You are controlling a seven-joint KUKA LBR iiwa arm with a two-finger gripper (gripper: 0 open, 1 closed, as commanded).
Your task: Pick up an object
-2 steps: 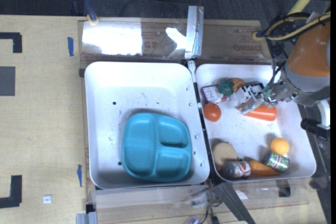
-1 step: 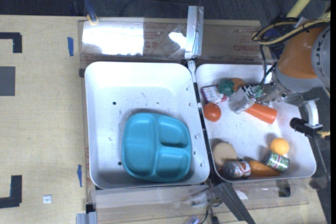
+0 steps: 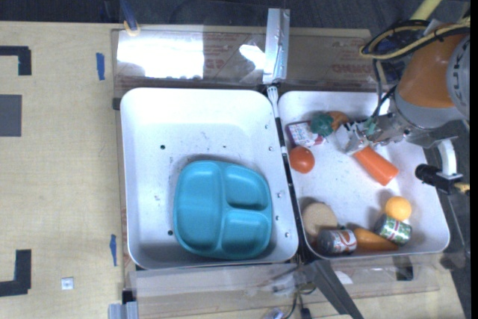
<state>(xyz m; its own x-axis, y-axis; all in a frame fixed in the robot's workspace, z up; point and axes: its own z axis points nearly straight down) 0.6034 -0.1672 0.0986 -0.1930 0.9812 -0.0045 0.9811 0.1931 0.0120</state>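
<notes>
The right bin (image 3: 441, 183) holds several small objects. Along its far side lie a red-and-white packet (image 3: 301, 134) and a green toy (image 3: 323, 123). A red ball (image 3: 302, 159) sits by the left wall, and an orange cylinder (image 3: 376, 165) lies near the middle. At the near side are an orange ball (image 3: 398, 208), a green can (image 3: 393, 229), a carrot (image 3: 371, 239), a dark can (image 3: 336, 240) and a tan round piece (image 3: 320, 217). My gripper (image 3: 363, 131) is low over the far part of this bin, just above the orange cylinder and right of the green toy.
The left bin (image 3: 142, 160) carries a blue divided plate (image 3: 222, 210). The arm's orange band (image 3: 427, 78) and grey wrist hang over the right bin's far right corner. A metal divider (image 3: 276, 45) and clear sheet stand behind the bins.
</notes>
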